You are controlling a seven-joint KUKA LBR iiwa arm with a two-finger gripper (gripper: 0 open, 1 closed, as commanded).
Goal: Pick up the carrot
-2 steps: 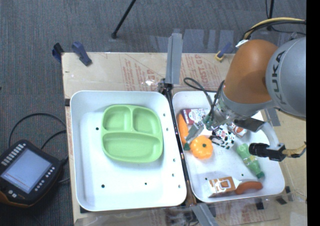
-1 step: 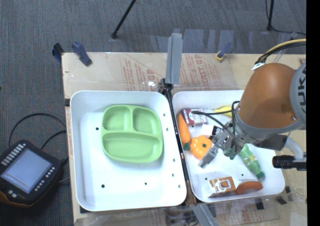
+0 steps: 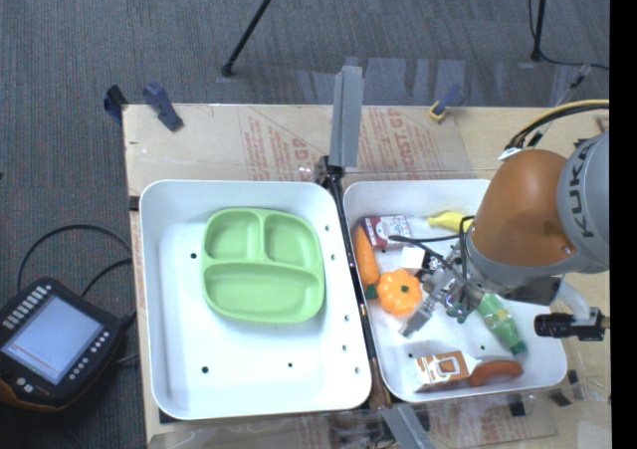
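- Nearest the camera, at the right bin's (image 3: 553,373) front edge, lie one small carton (image 3: 444,369) with an orange-and-white label, its writing too small to read, and one reddish sausage-shaped piece (image 3: 494,371) just beside it
- Two white bins sit side by side on the worktop (image 3: 229,143); the left bin (image 3: 169,337) holds one green divided plate (image 3: 264,265) with three compartments
- One carrot (image 3: 366,257) lies along the right bin's left wall, slanted, next to one orange pumpkin (image 3: 399,292)
- One red-and-white packet (image 3: 385,231), one yellow piece (image 3: 450,221) and one green bottle (image 3: 501,323) also lie in the right bin
- "KUKA" is partly readable on the grey arm (image 3: 587,203); red print on the cardboard worktop is legible only as scattered letters
- One pincer (image 3: 426,310) hangs low just right of the pumpkin, apart from the carrot; whether it is released or clenched I cannot tell
- One handheld screen unit (image 3: 52,339) rests on the floor at left
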